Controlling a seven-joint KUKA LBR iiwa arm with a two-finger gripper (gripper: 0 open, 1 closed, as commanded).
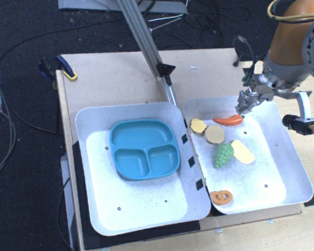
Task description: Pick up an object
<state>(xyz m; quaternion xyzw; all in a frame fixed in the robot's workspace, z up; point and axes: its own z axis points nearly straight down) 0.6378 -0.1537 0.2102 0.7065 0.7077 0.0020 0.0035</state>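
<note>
The gripper (244, 103) hangs at the right bin's (290, 166) far edge, just above the red pepper's (228, 120) right end (finger spacing I cannot tell). Toy foods cluster by the left wall; the bin's right half is open floor.

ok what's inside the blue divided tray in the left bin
All three compartments of the blue tray look bare. The bin floor beneath it is covered.
</note>
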